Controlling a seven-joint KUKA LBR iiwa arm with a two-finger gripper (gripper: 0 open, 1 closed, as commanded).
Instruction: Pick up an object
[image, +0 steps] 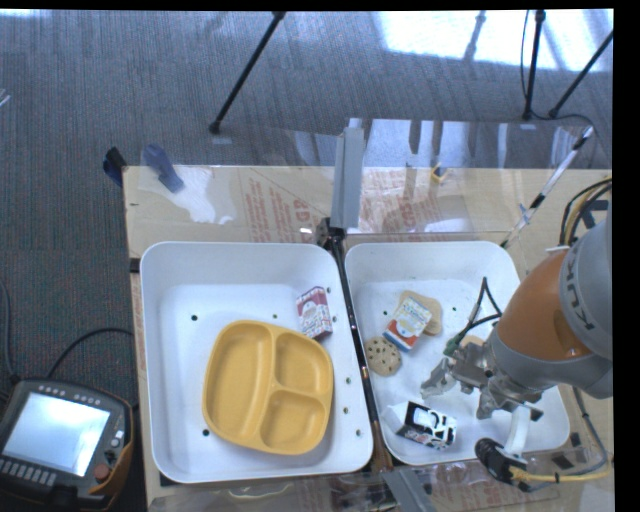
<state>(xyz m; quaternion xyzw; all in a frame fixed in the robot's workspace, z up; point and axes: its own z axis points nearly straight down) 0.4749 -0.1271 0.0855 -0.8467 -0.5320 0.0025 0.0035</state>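
Note:
My gripper (463, 392) hangs over the near right part of the right bin (500, 262), open, with only the white floor showing between its fingers. A black and white carton (428, 424) lies just in front of it and to its left, near the bin's front wall. Farther left sits a round cookie (381, 355). Behind that, a white, red and blue packet (407, 326) rests against a tan piece (424, 305). The grey arm with its orange band (535, 325) covers the bin's right side.
The left bin (175, 270) holds a yellow divided plate (270, 385) and a small red carton (314, 312) at its back right. A black cable (483, 300) loops above the gripper. A teach pendant (60, 432) lies on the floor at the left.

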